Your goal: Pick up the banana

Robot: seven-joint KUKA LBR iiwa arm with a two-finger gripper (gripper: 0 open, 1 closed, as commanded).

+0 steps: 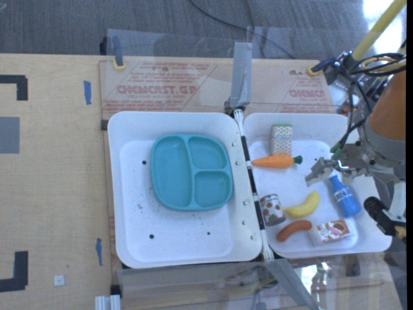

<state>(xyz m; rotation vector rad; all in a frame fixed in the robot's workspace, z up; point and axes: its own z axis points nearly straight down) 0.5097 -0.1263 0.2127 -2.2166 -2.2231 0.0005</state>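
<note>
The small curved yellow plastic banana (303,205) lies in the right white bin (361,243), at about six o'clock from the orange carrot (275,162). It looks light, stiff and smooth; its thick middle seems the best hold. The fingers' state: cannot tell.

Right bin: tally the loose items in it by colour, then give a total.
Orange or red: 2, the carrot and the sausage
Yellow: 1, the banana
Blue: 1, the bottle
Mixed print: 3, the speckled block, the small can, the carton
Total: 7
</note>
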